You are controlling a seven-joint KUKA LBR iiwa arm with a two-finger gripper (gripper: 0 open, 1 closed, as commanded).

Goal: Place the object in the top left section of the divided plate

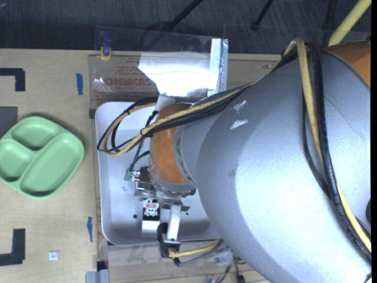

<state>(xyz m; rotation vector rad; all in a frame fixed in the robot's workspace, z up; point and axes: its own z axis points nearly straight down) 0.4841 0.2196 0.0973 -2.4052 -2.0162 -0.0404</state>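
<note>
A light green divided plate [38, 157] rests on the wooden bench at the left, outside the bin. It has two small sections at the top and one long section at the lower right. My gripper [158, 224] points down into the white bin [113, 175], near the bin's front edge and well to the right of the plate. The wrist and its orange band [165, 158] hang above it. The arm hides whatever lies beneath the gripper.
The big grey arm [283, 170] covers the right half of the view. Yellow and black cables [126, 131] loop over the bin's back left. A clear plastic panel [159, 69] stands behind the bin. Black and blue tape marks dot the bench.
</note>
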